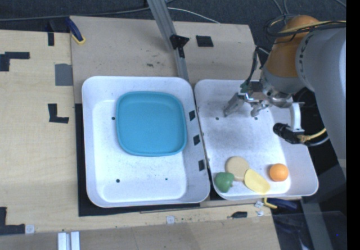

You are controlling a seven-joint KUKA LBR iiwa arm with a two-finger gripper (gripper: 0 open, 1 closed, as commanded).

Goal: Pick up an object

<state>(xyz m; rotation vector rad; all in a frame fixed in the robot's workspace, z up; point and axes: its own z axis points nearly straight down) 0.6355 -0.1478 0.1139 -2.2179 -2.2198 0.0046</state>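
Observation:
My gripper point(243, 110) hangs over the upper part of the right bin point(247, 136), its two fingers spread open with nothing between them. Along the bin's front edge lie a green object point(224, 181), a tan round disc point(237, 166), a yellow object point(256, 181) and an orange ball point(278, 172). All of these sit well below the gripper in the view and apart from it.
The left bin point(101, 148) holds a blue square plate point(151, 123). A grey metal pole point(163, 16) slants down to the gap between the bins. The arm's grey body and orange band point(292, 46) stand at the right.

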